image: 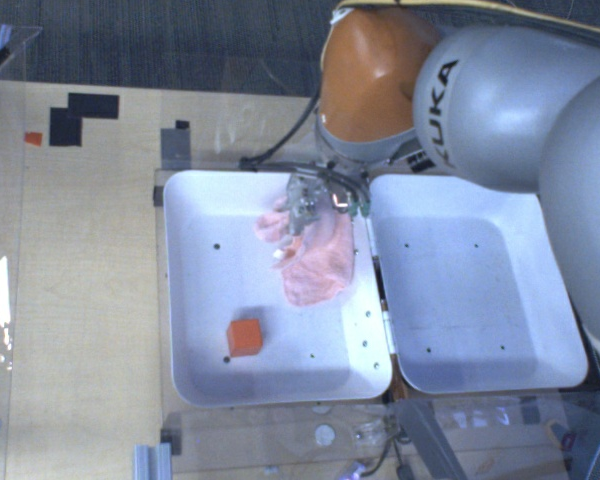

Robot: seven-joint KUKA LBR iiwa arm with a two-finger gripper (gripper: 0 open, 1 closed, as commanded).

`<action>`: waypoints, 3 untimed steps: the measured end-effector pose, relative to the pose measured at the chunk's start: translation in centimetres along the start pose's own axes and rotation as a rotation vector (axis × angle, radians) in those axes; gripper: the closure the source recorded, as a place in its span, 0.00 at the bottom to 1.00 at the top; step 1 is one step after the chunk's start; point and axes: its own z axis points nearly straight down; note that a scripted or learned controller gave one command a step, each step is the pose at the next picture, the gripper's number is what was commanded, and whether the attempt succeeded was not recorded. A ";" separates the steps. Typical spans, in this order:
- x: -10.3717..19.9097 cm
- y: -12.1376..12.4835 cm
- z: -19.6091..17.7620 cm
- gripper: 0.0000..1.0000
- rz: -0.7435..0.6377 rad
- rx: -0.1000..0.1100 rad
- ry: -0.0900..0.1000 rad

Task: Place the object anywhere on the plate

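Two white bins [280, 388] on a pale wooden bench [80, 298], dark carpet [160, 28] behind; fingers' [302, 208] state unclear.

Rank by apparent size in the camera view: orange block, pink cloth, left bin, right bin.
1-2. left bin and right bin: look alike, unranked.
3. pink cloth.
4. orange block.

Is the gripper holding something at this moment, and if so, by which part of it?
It cannot be told. The gripper sits over the upper edge of the pink plate in the left bin, but no hold shows. The orange block lies untouched.
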 end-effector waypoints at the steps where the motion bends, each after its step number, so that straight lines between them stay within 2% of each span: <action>1: -1.0 5.7 7.0 1.00 0.074 -0.001 0.002; 2: -1.2 -0.6 2.4 1.00 0.394 0.000 -0.003; 3: 2.8 5.6 1.9 1.00 0.119 -0.001 0.001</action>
